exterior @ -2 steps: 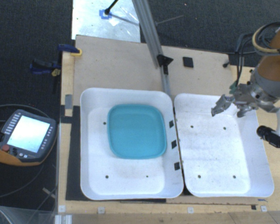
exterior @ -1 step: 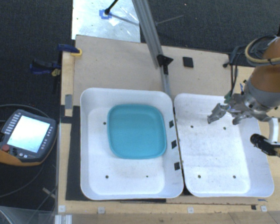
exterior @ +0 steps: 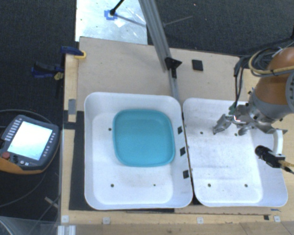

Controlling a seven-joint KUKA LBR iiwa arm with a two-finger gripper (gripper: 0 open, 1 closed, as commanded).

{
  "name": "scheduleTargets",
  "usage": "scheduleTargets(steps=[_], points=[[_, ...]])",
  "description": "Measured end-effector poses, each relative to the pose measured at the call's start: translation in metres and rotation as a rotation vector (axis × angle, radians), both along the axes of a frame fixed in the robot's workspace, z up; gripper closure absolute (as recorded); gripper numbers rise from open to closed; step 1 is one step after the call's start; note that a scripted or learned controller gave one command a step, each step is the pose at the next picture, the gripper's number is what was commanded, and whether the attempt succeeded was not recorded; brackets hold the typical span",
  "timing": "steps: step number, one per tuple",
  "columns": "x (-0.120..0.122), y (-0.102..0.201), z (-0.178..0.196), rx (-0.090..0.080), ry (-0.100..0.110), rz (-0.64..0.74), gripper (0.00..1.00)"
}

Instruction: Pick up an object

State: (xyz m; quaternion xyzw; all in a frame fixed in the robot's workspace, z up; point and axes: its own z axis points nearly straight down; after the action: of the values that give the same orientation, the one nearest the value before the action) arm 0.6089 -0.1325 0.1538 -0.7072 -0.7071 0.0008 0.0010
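Left bin point(exterior: 93, 136): a turquoise square plate point(exterior: 143, 137) lies flat near its centre. Right bin point(exterior: 222, 186): the gripper point(exterior: 225, 125) hangs over the far part, well apart from the plate; whether its jaws are parted cannot be told.

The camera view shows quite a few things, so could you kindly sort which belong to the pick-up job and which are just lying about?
Belongs to the job:
- gripper, over the right bin
- blue tray, lying in the left bin

Just lying about:
- teach pendant on the floor, left of the bench
- blue clamp at the bench's left edge
- small black block on the bench top
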Motion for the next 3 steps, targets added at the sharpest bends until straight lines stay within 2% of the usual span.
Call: scheduleTargets(steps=[1,2,3], points=[[0.009,-0.001,-0.05,0.0,0.001,0.001,0.0],[0.01,-0.002,-0.036,-0.001,-0.005,0.0,1.0],[0.01,0.001,0.026,-0.001,-0.008,0.001,1.0]])
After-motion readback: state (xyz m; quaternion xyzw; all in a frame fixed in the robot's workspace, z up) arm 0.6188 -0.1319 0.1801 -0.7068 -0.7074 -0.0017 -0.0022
